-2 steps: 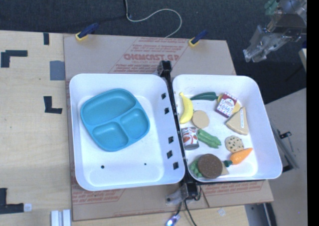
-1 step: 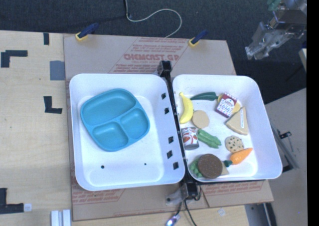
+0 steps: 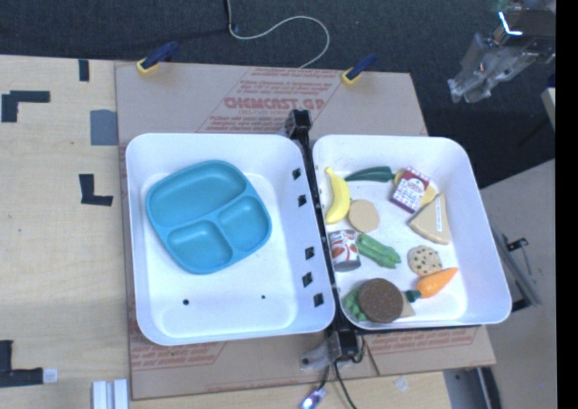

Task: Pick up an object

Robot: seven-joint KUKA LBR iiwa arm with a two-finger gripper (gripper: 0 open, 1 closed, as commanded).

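The right bin (image 3: pixel 477 183) holds toy food: a yellow banana (image 3: pixel 338 196), a green chili (image 3: pixel 370 173), a red carton (image 3: pixel 409 189), a cheese wedge (image 3: pixel 433 219), a tan round cracker (image 3: pixel 364 215), a small can (image 3: pixel 344 249), a green pea pod (image 3: pixel 378 250), a cookie (image 3: pixel 424 259), an orange carrot (image 3: pixel 437 282) and a burger (image 3: pixel 379 300). My gripper (image 3: pixel 473 79) hangs high at the upper right, well outside the bins, over the dark floor, with nothing visibly in it.
The left bin (image 3: pixel 144 303) carries a blue divided plate (image 3: pixel 209 215). Both bins rest on a cardboard sheet (image 3: pixel 262 100) held by clamps (image 3: pixel 157 56). A cable (image 3: pixel 271 28) loops behind the bench.
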